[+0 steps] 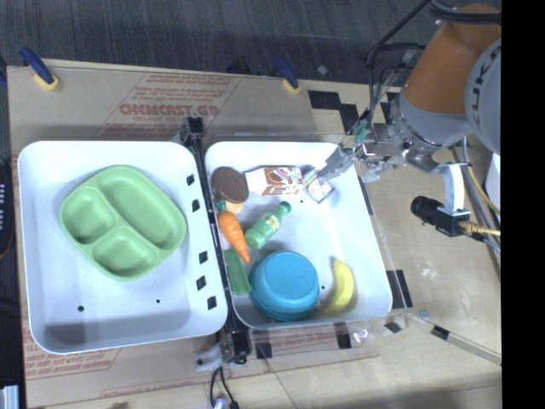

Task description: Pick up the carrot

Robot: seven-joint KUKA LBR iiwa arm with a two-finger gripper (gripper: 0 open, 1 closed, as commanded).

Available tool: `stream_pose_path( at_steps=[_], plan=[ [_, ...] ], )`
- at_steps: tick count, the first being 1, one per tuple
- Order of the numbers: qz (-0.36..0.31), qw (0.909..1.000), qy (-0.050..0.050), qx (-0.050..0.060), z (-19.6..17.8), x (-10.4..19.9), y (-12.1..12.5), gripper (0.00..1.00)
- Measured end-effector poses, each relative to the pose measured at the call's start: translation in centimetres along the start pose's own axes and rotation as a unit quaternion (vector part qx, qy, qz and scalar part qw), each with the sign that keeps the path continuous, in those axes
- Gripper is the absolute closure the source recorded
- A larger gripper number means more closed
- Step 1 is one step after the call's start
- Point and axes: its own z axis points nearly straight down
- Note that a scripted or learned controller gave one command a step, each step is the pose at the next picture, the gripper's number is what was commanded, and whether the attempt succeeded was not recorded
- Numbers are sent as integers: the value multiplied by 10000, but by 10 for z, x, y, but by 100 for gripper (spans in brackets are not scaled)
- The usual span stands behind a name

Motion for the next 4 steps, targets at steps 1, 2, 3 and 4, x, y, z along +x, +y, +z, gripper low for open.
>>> stream_pose_path(
  at_steps=[1, 2, 3, 4],
  plan=[
    [195, 9998, 7, -42, 176, 48, -12, 0],
    [211, 9998, 12, -32, 86, 136, -34, 0],
    [-283, 9996, 5, 6, 191, 85, -34, 0],
    [-339, 9994, 1, 35, 181, 86, -34, 100]
  ],
)
